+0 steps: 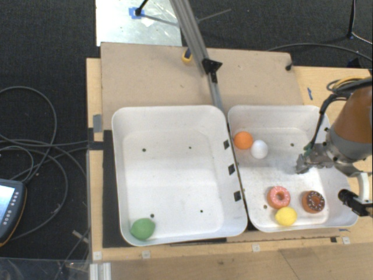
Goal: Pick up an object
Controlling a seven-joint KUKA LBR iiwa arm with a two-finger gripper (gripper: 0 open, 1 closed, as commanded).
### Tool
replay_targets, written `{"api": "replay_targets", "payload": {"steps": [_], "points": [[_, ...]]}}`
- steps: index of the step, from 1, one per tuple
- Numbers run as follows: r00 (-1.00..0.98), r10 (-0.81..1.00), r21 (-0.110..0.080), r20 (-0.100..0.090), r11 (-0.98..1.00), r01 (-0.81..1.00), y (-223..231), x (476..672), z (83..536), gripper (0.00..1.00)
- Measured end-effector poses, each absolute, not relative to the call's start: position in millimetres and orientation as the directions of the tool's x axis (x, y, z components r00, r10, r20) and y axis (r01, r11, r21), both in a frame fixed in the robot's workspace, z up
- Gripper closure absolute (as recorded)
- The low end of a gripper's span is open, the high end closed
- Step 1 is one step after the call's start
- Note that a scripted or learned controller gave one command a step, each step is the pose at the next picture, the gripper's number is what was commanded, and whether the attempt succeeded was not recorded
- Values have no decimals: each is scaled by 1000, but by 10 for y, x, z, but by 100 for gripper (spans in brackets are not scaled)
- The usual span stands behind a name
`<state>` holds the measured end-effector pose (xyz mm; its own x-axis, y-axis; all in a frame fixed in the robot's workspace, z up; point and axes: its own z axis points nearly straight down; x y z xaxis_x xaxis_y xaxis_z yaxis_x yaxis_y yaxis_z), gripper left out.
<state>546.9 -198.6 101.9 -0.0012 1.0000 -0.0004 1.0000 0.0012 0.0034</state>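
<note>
The right bin [274,116] holds an orange ball [243,139], a white ball [259,149], a pink-frosted donut [278,196], a chocolate donut [313,201] and a yellow ball [285,216]. A green ball [142,228] lies in the left bin's [169,114] near left corner. My gripper [303,164] hangs low over the right bin's right half, right of the white ball and above the chocolate donut. Nothing shows between its fingers.
A slanted grey pole [192,31] crosses the cardboard sheet behind the bins. Black clips [231,169] sit on the ridge between the bins. Cables [35,150] and a handheld pendant [9,206] lie on the floor at left.
</note>
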Motion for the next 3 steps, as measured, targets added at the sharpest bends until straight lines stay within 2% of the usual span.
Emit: {"api": "replay_targets", "payload": {"steps": [2, 3], "points": [[-5, 1000, 7, -3, 5, 1000, -2092, 5522, 2048, 100], [-9, 1000, 1, 2, 9, 1000, -1613, 5574, 1999, 100]]}}
